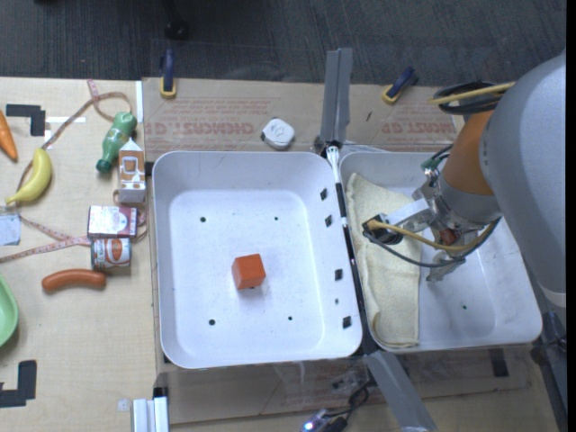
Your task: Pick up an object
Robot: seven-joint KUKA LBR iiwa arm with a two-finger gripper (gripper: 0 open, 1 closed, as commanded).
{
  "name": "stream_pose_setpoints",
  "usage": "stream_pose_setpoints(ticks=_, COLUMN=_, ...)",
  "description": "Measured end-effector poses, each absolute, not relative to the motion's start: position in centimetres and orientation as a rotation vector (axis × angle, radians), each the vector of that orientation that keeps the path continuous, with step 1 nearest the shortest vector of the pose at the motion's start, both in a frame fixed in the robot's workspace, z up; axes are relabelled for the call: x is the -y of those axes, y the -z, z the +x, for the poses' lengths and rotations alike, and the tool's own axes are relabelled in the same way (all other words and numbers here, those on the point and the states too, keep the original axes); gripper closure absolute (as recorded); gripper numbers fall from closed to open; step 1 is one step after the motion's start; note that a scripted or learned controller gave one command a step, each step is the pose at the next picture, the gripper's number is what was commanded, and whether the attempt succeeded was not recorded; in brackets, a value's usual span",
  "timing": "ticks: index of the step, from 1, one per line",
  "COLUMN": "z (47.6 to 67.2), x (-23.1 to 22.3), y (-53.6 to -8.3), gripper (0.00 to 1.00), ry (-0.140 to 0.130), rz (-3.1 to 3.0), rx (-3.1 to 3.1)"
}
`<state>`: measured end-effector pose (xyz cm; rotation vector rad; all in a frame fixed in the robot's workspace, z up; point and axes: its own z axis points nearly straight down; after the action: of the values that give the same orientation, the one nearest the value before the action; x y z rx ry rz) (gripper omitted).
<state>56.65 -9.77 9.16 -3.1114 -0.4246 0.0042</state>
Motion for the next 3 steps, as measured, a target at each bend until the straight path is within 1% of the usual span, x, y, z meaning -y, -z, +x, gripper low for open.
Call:
stream_pose_setpoints(ticks=1, z=60.8, x=16.6, y=-18.1, gripper=0.00, ry=-0.004, rz=-3.002, rx=0.927)
stream_pose_setpoints(ticks=2, z=61.1, x=22.2, y=-21.5, gripper=0.00, ry=-0.004, rz=-3.056, rx=0.727)
stream_pose_setpoints(ticks=3, z=60.2, x=22.2, y=-26.9, gripper=0.00, ry=-0.005, rz=-3.125, rx=0.321)
